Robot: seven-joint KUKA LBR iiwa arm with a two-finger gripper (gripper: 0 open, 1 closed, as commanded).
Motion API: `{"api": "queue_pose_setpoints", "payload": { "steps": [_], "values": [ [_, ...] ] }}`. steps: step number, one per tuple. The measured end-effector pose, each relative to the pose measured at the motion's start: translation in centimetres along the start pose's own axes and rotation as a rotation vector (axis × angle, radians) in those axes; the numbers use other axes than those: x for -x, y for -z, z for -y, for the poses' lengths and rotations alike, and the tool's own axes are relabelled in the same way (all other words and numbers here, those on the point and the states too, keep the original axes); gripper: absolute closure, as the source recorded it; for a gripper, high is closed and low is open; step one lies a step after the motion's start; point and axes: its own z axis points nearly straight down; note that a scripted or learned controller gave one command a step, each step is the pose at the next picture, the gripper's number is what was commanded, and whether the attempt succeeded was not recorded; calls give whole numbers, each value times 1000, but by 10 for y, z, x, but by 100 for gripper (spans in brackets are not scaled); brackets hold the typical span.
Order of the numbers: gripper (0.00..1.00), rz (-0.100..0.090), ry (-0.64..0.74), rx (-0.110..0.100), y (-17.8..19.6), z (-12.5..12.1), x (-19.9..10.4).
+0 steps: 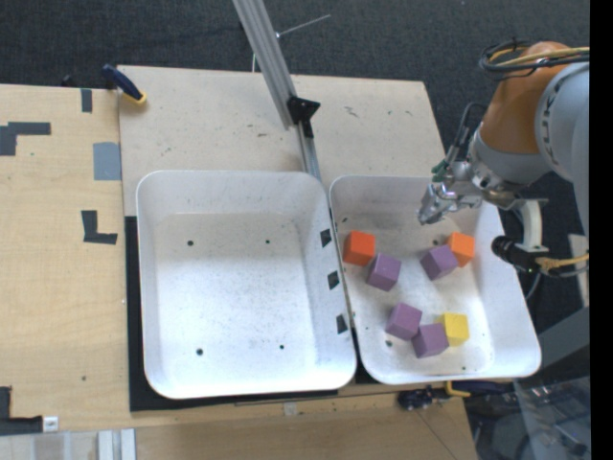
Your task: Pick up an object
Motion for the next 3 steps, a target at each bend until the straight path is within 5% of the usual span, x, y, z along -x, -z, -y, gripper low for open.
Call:
{"api": "queue_pose_setpoints", "payload": {
  "steps": [2,3],
  "values": [
    [100,-1,1,-1,102,-6,-7],
    [100,-3,5,-6,92,-5,-68]
  ]
}}
